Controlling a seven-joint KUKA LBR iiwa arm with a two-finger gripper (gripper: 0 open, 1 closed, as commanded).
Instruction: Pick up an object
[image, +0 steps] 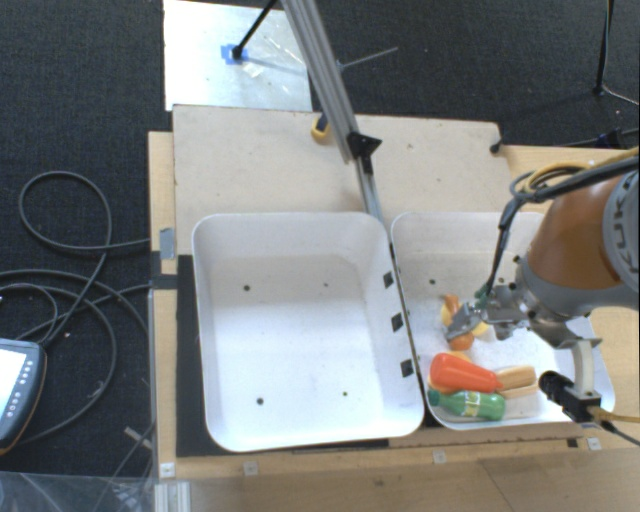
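Note:
My gripper (463, 322) hangs low in the right bin (425, 250), reaching in from the right. Its metal fingers sit right over a small orange and yellow object (457, 337), which they partly hide. I cannot tell whether the fingers touch or hold it. Nearer the bin's front lie an orange-red carrot-like toy (463, 375), a tan bun-like piece (516, 379) and a green bottle (470, 404) side by side.
The left bin (290, 330) stands beside the right one, their walls meeting in a ridge with black clips (397, 322). A slanted metal pole (330, 85) crosses the bench from the back. Cables lie on the floor at left.

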